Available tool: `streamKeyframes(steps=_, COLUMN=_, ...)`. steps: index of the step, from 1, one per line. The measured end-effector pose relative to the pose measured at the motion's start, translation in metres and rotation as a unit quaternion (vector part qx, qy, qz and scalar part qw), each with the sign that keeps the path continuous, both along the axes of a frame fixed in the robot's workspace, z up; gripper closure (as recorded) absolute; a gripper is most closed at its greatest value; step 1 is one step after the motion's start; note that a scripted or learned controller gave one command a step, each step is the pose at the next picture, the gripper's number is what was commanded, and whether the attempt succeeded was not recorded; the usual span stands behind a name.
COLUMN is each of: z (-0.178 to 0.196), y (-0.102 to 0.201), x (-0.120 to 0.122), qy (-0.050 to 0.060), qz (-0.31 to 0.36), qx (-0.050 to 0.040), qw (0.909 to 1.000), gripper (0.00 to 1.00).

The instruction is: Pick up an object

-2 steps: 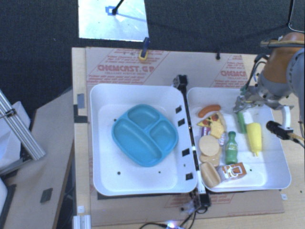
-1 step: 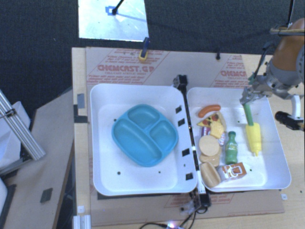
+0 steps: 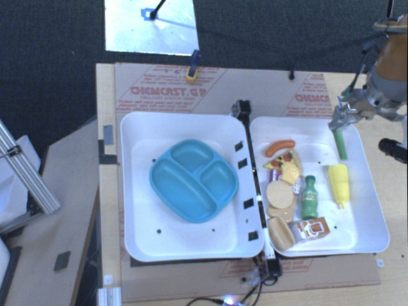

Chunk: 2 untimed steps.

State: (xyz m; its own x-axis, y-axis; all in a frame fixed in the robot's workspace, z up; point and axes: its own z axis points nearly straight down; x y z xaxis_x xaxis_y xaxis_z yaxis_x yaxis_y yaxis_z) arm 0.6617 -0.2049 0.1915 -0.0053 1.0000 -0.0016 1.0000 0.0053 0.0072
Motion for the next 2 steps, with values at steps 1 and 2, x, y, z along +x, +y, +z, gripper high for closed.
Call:
streamKeyframes(steps=1, z=0.036, y=0.000, x=0.002, qy=0.000, qz=0.000, qx=-0.0002, qw=1.0000, gripper=1.00)
streamKeyframes(steps=2, z=0.027, y=0.047, x=-0.017, qy=0.003, qz=0.001, qx=0.0015, qw=1.0000, gripper=1.00)
